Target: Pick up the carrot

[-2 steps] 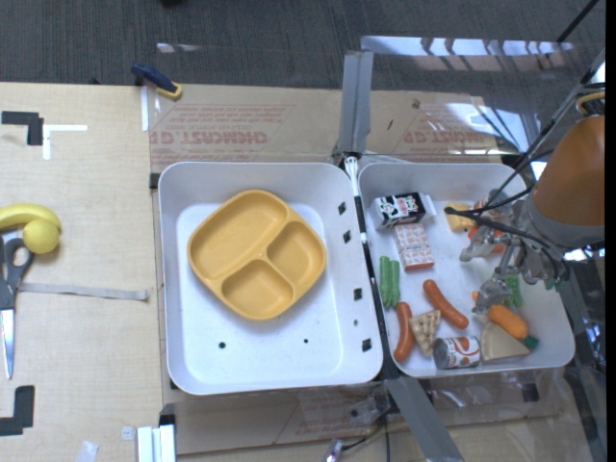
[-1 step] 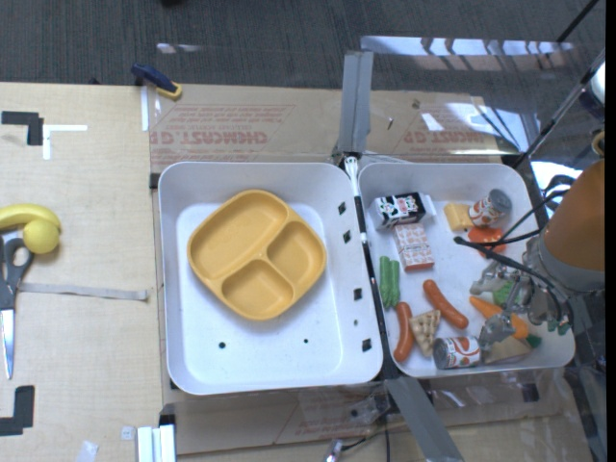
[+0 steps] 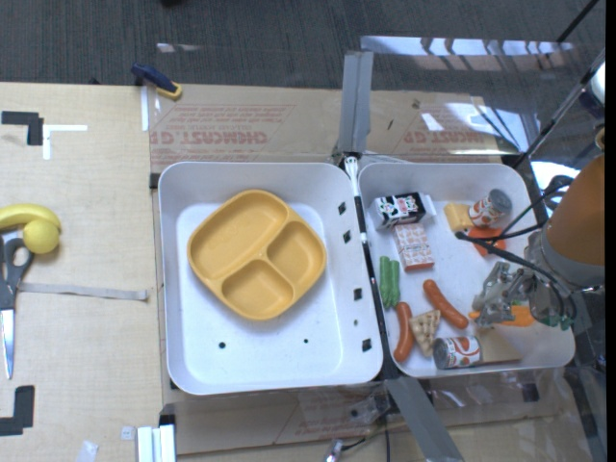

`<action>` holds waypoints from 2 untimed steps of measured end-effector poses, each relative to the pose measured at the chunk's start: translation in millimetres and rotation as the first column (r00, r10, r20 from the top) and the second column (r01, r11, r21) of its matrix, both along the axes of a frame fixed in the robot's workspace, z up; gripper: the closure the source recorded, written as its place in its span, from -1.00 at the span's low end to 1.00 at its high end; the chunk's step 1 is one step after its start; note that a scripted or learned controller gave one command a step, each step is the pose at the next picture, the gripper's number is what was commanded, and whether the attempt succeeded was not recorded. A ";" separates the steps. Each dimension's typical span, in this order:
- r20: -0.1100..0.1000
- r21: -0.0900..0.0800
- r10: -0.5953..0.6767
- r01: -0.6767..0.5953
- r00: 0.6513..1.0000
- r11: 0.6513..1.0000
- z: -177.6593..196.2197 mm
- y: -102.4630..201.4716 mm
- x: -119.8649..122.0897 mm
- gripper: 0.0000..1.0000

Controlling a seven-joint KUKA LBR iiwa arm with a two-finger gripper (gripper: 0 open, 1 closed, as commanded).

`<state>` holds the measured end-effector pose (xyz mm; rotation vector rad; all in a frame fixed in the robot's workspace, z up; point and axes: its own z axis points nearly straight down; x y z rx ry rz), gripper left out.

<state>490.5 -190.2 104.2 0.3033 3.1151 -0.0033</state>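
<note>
The carrot (image 3: 521, 317) is a small orange piece at the right side of the right bin (image 3: 539, 359), partly covered by the arm. My gripper (image 3: 488, 306) is low over the bin floor, right at the carrot's left end and touching or nearly touching it. The grey arm with its orange band (image 3: 583, 221) reaches in from the right, with black cables running across the bin's upper right.
Around the gripper lie a red sausage (image 3: 445, 301), a can (image 3: 457, 351), a second sausage (image 3: 402, 330), a green vegetable (image 3: 389, 282), a pink box (image 3: 414, 248), a black-and-white carton (image 3: 399, 207) and a tin (image 3: 494, 206). The left bin holds a yellow divided plate (image 3: 255, 253).
</note>
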 end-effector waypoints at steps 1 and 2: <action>-0.007 0.001 0.267 -0.267 0.964 0.964 19.5 -17.2 14.7 1.00; -0.007 -0.001 0.544 -0.544 0.839 0.839 24.1 -31.6 2.0 1.00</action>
